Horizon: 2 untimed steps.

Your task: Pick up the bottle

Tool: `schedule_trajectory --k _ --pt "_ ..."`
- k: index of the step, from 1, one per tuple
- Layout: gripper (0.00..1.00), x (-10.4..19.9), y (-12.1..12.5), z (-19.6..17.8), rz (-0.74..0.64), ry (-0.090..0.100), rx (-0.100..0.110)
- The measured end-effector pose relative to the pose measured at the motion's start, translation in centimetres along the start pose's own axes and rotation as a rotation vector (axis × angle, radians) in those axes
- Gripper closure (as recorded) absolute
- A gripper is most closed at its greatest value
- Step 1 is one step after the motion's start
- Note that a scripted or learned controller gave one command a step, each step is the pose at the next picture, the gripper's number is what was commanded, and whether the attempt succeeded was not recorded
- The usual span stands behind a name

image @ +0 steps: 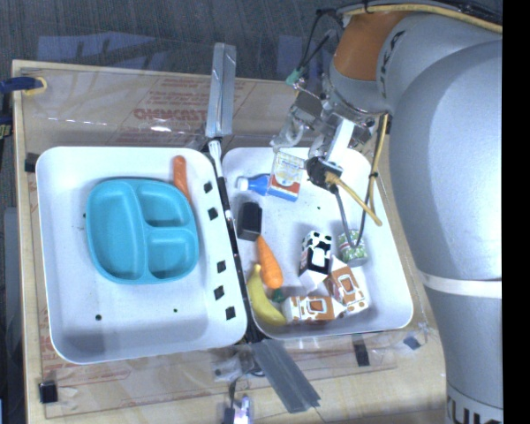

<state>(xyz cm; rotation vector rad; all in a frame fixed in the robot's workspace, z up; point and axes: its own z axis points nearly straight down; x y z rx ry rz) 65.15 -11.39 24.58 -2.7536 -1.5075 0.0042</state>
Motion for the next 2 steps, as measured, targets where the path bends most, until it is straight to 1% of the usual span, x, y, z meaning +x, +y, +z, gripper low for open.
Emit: schedule_trajectory --k 1,2 --pt "0.00 0.0 0.0 0.0 -0.001 0.000 0.001" --pt "0.00 -1.8 1.4 14.1 0.018 -0.001 0.002"
